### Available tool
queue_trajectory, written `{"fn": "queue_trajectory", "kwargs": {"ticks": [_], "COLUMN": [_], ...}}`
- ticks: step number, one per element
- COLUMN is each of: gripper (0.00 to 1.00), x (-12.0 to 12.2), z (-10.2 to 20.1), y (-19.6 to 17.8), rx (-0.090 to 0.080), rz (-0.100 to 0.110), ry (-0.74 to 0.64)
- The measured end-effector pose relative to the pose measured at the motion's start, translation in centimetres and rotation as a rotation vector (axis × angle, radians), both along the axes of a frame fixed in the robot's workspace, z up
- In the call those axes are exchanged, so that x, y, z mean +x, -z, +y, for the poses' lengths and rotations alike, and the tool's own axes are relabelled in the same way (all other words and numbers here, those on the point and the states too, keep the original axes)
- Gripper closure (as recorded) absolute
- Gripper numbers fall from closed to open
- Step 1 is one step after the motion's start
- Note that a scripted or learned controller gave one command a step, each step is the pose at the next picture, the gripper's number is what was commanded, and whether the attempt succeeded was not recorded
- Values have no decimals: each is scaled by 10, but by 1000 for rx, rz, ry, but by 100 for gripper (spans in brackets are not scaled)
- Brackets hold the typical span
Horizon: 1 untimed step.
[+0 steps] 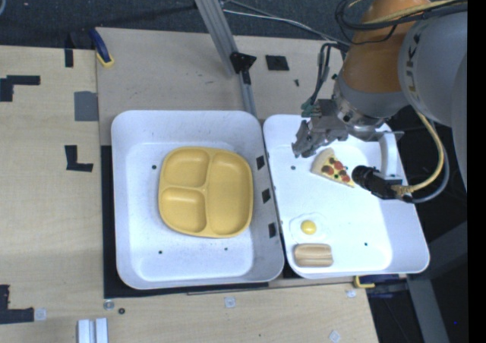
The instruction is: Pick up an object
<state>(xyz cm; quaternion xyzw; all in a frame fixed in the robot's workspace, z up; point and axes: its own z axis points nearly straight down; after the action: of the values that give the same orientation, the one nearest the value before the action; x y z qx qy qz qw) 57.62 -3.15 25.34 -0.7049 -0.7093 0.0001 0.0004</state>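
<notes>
One plate [205,190], three toy foods [332,167]

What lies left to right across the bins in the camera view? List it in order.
Left bin → yellow plate → right bin, holding the bun and, a little farther right, the pizza slice. The gripper hangs above that bin's far left part.

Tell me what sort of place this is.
Probably a robot-manipulation lab bench: a grey and orange arm reaches over two white bins, with toy food such as a pizza slice and a yellow divided plate.
</notes>
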Motion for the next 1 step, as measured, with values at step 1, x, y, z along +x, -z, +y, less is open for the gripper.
{"fn": "queue_trajectory", "kwargs": {"ticks": [1], "gripper": [100], "x": [6], "z": [53], "y": [19], "rx": [-1], "rz": [3], "ry": [1]}}
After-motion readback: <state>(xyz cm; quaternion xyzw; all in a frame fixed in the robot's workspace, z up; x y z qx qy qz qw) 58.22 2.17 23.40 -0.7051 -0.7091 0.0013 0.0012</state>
